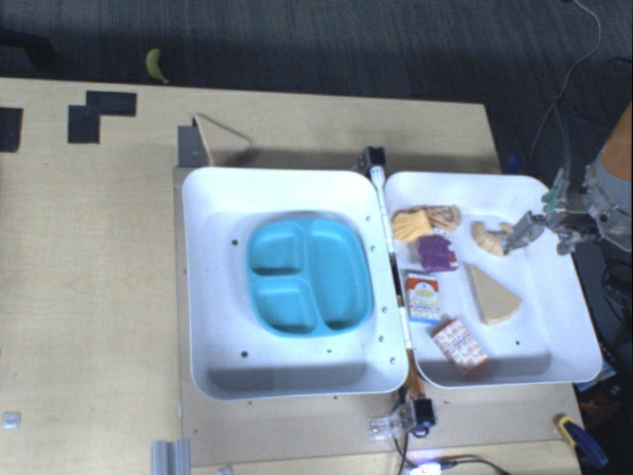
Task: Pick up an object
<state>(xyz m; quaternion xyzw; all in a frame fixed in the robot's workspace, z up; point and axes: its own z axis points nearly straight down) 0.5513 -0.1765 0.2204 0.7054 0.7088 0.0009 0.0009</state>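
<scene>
The right bin [569,349] holds several small items: a yellow-orange piece [411,225], a purple toy [435,253], a tan pastry-like piece [487,236], a tan wedge [493,298], a small red-white-blue box [423,298] and a red patterned box [460,344]. My gripper [537,243] hangs over the bin's upper right part, fingers spread and open. Its left finger [516,237] sits just right of the pastry-like piece. Nothing lies between the fingers.
The left bin [213,364] holds a blue divided tray [309,275]. A ridge where the two bins meet runs between them. The arm comes in over the right bin's right rim. Cables lie at the bench's front edge [410,424].
</scene>
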